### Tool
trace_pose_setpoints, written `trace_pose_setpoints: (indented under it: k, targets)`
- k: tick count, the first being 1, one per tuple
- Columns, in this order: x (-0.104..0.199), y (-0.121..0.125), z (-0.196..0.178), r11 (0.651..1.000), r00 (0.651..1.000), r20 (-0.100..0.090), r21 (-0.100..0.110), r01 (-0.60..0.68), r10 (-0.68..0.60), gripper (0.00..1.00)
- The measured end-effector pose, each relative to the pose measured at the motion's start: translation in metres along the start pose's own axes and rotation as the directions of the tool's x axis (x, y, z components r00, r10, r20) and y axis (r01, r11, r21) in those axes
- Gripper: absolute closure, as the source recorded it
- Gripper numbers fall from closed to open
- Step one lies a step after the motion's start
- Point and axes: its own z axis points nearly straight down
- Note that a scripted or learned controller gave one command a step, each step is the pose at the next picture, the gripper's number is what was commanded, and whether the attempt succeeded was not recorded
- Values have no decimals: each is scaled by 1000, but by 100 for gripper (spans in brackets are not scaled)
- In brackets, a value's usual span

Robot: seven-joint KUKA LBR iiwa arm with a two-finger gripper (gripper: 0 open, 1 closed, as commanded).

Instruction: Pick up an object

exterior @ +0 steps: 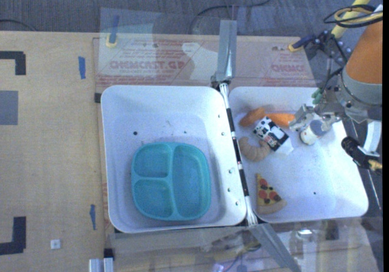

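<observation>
End effector (313,120): upper middle of right bin (340,195), finger state can't tell
Toys: carrot (267,117), dice-patterned block (270,133), pizza slice (268,193), frame centre-right
Left bin (121,107): teal divided plate (171,180)

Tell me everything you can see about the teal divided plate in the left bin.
The teal divided plate is a rounded rectangle, apparently of smooth plastic, with raised ridges splitting it into three compartments: two smaller ones on the view's left, one above the other, and one long one on its right. It lies flat, right way up, on the floor of the left bin, toward the near wall and slightly rotated against the bin's edges. All three compartments look bare. Apart from the bin floor, nothing touches it.
</observation>
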Motion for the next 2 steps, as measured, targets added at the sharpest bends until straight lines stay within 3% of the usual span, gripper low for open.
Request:
trace_pose_setpoints:
  k: [1,2]
  targets:
    - [-42,13,82,998,998,2,-4,70,-70,0]
    - [-29,70,105,984,984,4,-5,179,-179,0]
